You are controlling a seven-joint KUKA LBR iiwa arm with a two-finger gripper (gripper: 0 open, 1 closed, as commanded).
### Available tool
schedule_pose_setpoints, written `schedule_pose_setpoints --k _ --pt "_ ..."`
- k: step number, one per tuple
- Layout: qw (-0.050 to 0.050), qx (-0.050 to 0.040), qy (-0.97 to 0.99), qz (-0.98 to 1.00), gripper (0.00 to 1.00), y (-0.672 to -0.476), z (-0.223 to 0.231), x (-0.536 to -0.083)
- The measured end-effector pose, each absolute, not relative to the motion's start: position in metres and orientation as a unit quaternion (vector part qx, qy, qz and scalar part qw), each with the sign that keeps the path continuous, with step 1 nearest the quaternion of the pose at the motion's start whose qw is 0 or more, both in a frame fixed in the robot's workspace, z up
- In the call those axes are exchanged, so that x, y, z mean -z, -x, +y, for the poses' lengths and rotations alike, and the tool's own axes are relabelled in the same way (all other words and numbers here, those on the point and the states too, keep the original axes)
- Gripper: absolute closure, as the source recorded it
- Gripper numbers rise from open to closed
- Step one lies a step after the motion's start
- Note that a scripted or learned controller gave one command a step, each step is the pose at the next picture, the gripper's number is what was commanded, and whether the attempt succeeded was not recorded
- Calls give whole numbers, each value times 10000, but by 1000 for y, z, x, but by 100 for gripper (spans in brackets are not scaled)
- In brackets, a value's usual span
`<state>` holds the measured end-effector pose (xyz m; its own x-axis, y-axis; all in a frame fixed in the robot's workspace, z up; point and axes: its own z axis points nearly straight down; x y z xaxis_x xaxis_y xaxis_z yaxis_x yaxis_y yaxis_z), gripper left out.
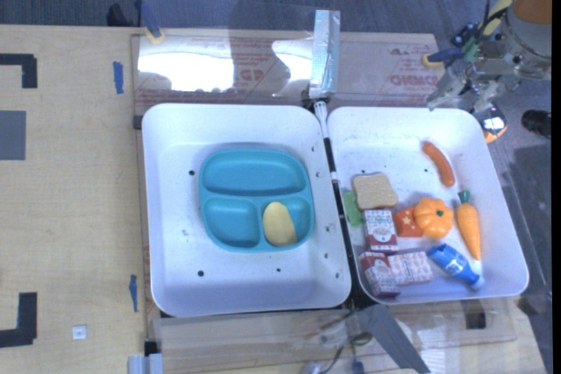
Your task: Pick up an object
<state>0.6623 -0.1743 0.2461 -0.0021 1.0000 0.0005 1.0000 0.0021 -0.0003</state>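
Pale wood covers the surface (61, 215), which carries two shallow white bins side by side. The left bin (166, 215) holds a turquoise divided tray (232, 179) with a yellow potato-like piece (280, 223) lying in its lower right compartment. The right bin (412, 131) holds a loose group of toy foods: a slice of bread (375, 189) near the middle, a red-and-white carton (379, 229) just below it, a flat red-and-white packet (401, 269) at the near edge, a carrot (469, 226) along the right side, an orange pumpkin (433, 216) between the carton and the carrot, a blue bottle (457, 264) beside the packet, and a sausage (438, 162) lying apart toward the far right corner. The pincer (473, 83) hangs above the far right rim of the right bin, touching none of the objects; whether it is wide or narrow cannot be told from this angle.
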Motion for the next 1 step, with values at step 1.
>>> schedule_pose_setpoints --k 1 --pt "-31 20 6925 -7214 0 -629 -159 -88"
